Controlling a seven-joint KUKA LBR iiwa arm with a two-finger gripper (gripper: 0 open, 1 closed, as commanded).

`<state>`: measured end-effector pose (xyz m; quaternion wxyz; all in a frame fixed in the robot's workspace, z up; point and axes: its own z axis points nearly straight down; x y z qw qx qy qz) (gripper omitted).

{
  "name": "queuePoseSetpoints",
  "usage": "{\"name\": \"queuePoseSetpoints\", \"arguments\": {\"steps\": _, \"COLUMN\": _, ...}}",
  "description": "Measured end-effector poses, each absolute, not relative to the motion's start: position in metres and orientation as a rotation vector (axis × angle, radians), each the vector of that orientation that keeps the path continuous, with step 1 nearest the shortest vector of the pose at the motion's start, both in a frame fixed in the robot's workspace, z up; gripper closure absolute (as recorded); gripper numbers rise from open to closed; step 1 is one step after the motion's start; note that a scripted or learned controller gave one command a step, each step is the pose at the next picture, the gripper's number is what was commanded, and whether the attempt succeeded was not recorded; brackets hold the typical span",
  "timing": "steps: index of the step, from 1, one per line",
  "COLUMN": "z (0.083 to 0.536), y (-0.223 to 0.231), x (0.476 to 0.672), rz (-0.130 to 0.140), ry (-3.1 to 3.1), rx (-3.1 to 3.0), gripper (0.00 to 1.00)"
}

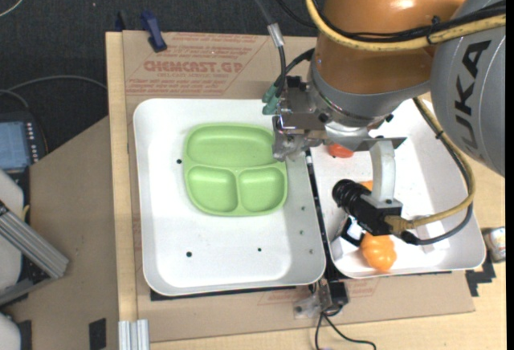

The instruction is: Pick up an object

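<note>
A light green plate (235, 168) with three compartments lies in the left bin (161, 212), toward its back right. My gripper (287, 141) hangs low over the plate's right rim, close to the wall between the two bins. An orange rounded object (379, 253) rests near the front of the right bin (438, 188). A small red-orange piece (342, 152) shows under the wrist at the back of that bin, and another orange bit (365, 184) peeks out beside it. The arm hides much of the right bin.
A cardboard sheet (193, 63) with red print lies behind the bins, with a blue clip (152, 30) on its back left corner. Dark cables loop above the wrist. The bench edge runs along the front.
</note>
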<state>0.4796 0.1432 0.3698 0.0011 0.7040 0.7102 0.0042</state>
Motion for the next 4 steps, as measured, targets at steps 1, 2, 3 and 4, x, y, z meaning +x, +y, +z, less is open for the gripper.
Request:
{"name": "queuePoseSetpoints", "arguments": {"steps": 1, "z": 0.515, "y": 0.176, "x": 0.480, "rz": 0.030, "ry": 2.222, "rx": 2.210, "gripper": 1.00}}
{"name": "queuePoseSetpoints", "arguments": {"steps": 2, "z": 0.415, "y": 0.227, "x": 0.478, "rz": -0.015, "ry": 2.230, "rx": 2.219, "gripper": 1.00}}
{"name": "queuePoseSetpoints", "arguments": {"steps": 3, "z": 0.087, "y": 0.223, "x": 0.476, "rz": -0.022, "ry": 2.224, "rx": 2.227, "gripper": 1.00}}
{"name": "queuePoseSetpoints", "arguments": {"steps": 4, "z": 0.084, "y": 0.217, "x": 0.535, "rz": -0.013, "ry": 2.237, "rx": 2.231, "gripper": 1.00}}
